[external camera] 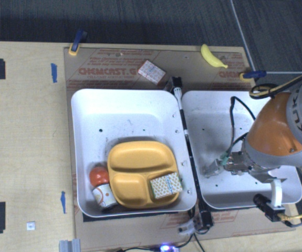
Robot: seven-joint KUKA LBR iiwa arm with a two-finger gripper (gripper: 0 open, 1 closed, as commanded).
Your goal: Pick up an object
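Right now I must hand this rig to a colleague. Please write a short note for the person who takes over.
Gripper: low inside the right bin, near its floor; nothing visible in it.
Left bin: yellow divided tray with a small patterned packet in its near right compartment; an orange-topped toy sits beside the tray on its left.
Outside the bins, on the cardboard behind: a banana and a small checked box.
Done: nothing picked up yet.
Left: grasp one object and lift it.

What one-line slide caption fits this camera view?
End effector low in right bin; yellow tray sits in left bin.
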